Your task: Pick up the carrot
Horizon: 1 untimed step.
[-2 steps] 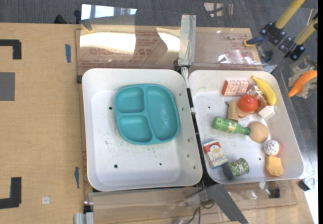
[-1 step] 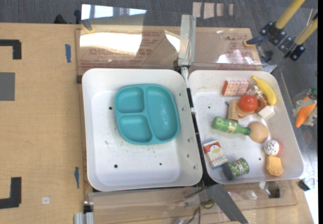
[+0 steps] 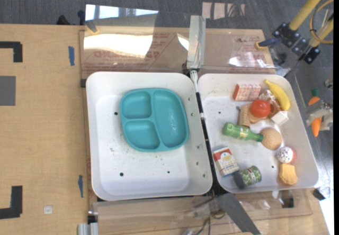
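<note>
A small orange tapered piece [image 3: 317, 126] that looks like the carrot lies on the bench just outside the right bin's [image 3: 212, 123] right wall. A second orange bit [image 3: 314, 101] sits a little above it. Both are small and partly cut off at the frame's edge, so I cannot tell whether they are one object. Inside the right bin, a yellow-orange lump [image 3: 288, 174] rests in the near right corner.
The right bin also holds a banana [image 3: 279, 93], a tomato [image 3: 259, 108], a pink box [image 3: 246, 91], a green bottle [image 3: 241, 132], a tan ball [image 3: 270, 138], a white ball [image 3: 285, 154], a green can [image 3: 249, 175] and a small carton [image 3: 226, 161]. A teal divided plate [image 3: 154, 119] lies in the left bin [image 3: 106, 165].
</note>
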Available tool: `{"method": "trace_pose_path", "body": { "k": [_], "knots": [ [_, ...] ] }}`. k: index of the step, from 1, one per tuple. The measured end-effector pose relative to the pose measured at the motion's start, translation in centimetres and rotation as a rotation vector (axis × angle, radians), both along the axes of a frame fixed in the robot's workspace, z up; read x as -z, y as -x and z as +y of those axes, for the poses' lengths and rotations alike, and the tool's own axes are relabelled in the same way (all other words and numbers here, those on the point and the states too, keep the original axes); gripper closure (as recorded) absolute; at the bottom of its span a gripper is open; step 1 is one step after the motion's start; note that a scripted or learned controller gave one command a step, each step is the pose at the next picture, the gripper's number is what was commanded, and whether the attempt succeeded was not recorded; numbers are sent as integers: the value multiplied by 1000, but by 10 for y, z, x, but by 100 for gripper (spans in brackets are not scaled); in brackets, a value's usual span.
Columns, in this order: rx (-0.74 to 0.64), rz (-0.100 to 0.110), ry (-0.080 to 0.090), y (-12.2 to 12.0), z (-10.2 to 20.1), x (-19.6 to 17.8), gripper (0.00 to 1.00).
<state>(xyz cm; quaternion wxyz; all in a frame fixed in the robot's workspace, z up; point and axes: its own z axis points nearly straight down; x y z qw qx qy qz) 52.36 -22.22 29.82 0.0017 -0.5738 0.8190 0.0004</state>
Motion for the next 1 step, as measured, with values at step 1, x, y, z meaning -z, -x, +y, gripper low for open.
{"method": "trace_pose_path", "body": {
  "k": [1],
  "knots": [
    [-241, -7, 4, -3, 0, -53, 100]
  ]
}}
